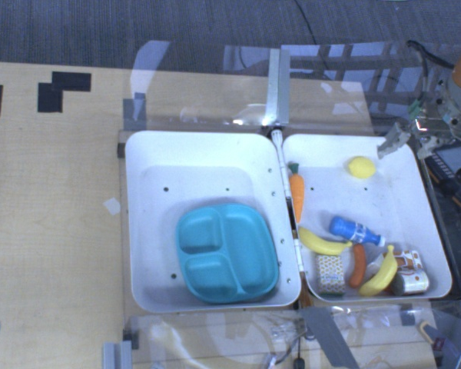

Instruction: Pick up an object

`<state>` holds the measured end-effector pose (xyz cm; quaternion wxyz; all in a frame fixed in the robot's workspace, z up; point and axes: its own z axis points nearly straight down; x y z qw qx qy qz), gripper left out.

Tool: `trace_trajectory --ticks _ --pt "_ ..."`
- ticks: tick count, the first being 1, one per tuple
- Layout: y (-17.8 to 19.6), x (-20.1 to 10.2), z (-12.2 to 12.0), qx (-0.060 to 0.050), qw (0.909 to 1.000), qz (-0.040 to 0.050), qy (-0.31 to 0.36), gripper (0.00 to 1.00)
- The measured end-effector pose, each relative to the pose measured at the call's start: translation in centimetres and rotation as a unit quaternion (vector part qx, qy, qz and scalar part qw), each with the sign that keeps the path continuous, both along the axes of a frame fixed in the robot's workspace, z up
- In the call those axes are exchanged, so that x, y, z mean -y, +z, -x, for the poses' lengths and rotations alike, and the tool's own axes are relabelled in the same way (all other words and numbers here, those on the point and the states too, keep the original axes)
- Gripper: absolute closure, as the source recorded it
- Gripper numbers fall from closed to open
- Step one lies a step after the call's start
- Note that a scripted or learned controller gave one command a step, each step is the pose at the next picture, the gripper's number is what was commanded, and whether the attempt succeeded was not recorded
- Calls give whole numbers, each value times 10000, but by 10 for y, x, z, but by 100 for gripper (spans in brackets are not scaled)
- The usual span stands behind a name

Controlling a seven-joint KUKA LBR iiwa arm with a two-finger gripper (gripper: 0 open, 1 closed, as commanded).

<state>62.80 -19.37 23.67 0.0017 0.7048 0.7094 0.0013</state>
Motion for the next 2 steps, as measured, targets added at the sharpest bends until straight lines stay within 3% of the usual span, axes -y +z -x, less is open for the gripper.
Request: trace_trajectory --ticks 1,2 --pt "11 -1 -3 26 10000 7 39 100" --pt "94 -55 12 16 10000 4 -83 100"
